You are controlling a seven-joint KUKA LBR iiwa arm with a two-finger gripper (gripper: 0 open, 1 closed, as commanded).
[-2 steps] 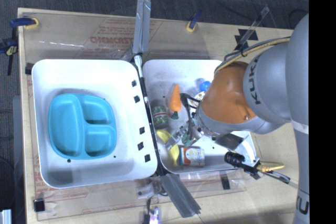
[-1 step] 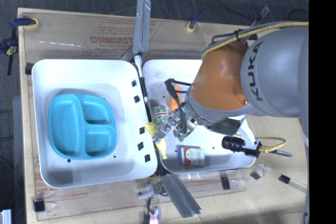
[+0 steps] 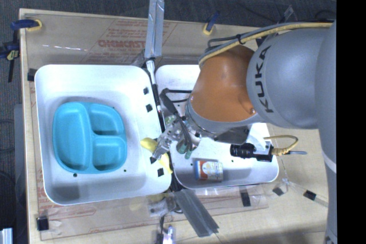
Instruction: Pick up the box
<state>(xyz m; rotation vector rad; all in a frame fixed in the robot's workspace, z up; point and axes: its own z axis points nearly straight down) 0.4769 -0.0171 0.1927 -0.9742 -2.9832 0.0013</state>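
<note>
Camera view, box (image 3: 207,170) lying lengthwise left-right, right bin (image 3: 269,171).

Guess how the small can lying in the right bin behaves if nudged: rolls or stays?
The small white can with a red-orange label lies on its side in the right white bin, so it would probably roll. It looks rigid, likely light. Its smooth round surface may slip sideways.
</note>
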